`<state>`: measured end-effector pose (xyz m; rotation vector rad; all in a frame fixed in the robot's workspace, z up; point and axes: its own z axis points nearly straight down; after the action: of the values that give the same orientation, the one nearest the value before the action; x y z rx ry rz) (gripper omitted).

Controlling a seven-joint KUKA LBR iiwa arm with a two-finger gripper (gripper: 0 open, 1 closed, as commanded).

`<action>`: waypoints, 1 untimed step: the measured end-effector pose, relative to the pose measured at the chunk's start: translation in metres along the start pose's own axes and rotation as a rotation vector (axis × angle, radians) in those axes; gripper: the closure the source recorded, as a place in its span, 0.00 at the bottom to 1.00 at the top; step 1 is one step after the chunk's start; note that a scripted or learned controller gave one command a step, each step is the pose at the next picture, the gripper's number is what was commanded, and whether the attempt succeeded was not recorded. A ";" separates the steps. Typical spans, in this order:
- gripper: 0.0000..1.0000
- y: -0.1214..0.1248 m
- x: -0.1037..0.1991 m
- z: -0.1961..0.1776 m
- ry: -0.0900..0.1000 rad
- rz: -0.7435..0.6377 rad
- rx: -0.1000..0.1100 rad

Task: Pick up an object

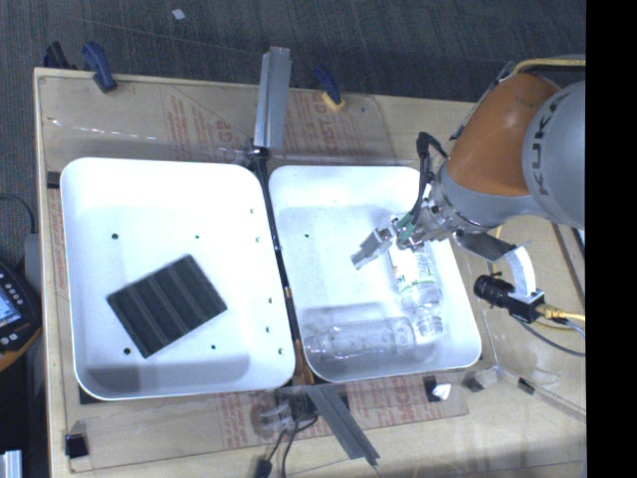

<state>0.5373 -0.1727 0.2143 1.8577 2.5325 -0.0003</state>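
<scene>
Dark carpet (299,18) surrounds a pale wooden tabletop (149,118) that carries two shallow white bins side by side. A small clear bottle (418,285) with a label lies on its side in the right bin (318,267), close to that bin's right wall, with its long axis running from the far side toward the near side. A larger clear bottle (358,339) lies on its side along the near wall of the same bin, and its right end is just beside the near end of the small bottle. The jaws sit over the middle of the right bin, just left of the far end of the small bottle, and are angled toward the bin's left side. Whether the jaws are apart or together cannot be determined from this view. The arm (503,147) enters from the right, with its orange band above the right wall of the bin. The left bin (149,197) holds a black ribbed rectangular pad (166,305), lying flat and skewed to the bin walls, toward the near left corner. Two blue clamps (98,66) (326,86) grip the far edge of the tabletop. A grey metal bar (272,98) stands at the far end of the gap between the bins.
</scene>
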 end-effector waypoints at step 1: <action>0.00 0.017 -0.044 0.036 0.001 0.210 0.003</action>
<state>0.5665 -0.2092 0.1781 2.1148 2.3250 -0.0028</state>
